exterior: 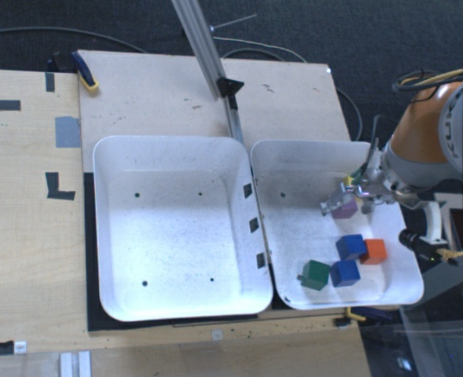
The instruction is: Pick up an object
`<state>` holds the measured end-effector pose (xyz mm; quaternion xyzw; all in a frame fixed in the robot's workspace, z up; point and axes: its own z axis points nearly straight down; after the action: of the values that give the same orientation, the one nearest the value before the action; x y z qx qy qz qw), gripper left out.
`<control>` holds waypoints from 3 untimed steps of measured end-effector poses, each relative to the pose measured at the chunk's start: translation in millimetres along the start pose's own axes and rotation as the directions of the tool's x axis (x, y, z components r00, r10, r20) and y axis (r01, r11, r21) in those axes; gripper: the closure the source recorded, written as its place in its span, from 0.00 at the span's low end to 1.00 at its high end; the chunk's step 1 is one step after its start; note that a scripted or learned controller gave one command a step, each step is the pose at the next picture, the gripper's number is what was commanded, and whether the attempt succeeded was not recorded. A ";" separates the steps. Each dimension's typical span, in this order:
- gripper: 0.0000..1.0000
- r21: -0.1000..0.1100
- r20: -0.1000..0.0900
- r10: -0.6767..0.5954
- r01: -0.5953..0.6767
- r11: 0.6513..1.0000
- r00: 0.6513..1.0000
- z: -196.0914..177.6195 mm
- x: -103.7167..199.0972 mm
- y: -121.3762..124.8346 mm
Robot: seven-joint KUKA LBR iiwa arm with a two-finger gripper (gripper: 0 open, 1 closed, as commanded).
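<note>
Grey arm, orange band above wrist

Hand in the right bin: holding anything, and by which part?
Cannot be told. The hand sits right at a purple block in the right bin, but the view is too small to show a grip. The other blocks lie apart, nearer the front.

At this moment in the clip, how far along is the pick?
Done: the gripper has reached into the right white bin, at a small purple block. In hand: nothing I can confirm; the grip itself is unclear. Left: securing and lifting one object. Two blue cubes, an orange cube and a green cube lie untouched.
</note>
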<state>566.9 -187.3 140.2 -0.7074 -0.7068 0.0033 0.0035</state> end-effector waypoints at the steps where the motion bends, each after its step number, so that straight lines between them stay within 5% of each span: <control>1: 0.00 -0.003 0.000 -0.002 0.002 1.000 1.000 51.7 -9.3 7.4; 2: 0.00 -0.008 0.001 -0.003 0.003 1.000 1.000 48.5 -8.9 8.7; 3: 1.00 -0.007 0.000 -0.003 0.003 1.000 1.000 38.8 -8.3 8.6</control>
<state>575.0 -195.6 101.3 -0.7062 -0.7081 0.0009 0.0008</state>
